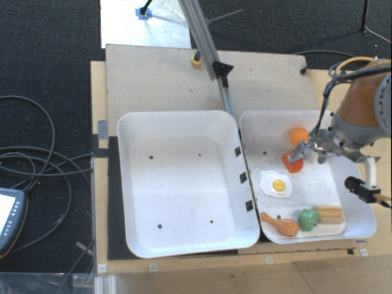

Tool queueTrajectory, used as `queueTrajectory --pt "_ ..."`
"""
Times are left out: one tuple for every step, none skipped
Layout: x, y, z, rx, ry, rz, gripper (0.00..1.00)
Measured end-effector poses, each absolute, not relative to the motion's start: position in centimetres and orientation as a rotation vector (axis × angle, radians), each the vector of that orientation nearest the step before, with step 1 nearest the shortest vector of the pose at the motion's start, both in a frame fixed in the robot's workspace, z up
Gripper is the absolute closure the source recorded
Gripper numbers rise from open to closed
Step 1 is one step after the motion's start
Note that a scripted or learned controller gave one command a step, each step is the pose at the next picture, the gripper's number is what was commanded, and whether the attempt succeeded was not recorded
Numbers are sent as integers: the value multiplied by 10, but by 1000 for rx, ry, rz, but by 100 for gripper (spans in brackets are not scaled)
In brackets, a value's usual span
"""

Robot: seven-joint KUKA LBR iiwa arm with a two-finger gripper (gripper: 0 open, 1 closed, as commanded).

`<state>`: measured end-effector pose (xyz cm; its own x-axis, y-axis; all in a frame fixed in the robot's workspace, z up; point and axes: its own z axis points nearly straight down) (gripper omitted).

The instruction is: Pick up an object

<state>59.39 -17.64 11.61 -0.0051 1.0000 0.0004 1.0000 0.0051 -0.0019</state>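
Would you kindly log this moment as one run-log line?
gripper: over right bin | touching red piece, beside orange ball | fried egg untouched

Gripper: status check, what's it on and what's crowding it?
Gripper low in right bin, at red piece; grasp not confirmed. Orange ball right behind it. Fried egg, drumstick, green piece, bread nearer the front.

Black cables (37,158) (looped) lie beside a tablet (9,216).
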Motion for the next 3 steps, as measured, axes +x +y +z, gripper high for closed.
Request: queueTrajectory --pt "594 -176 90 -2217 -2225 1 0" --pt "596 -176 102 -2218 -2230 -4 100" --pt "596 -170 148 -2218 -2232 -5 100"
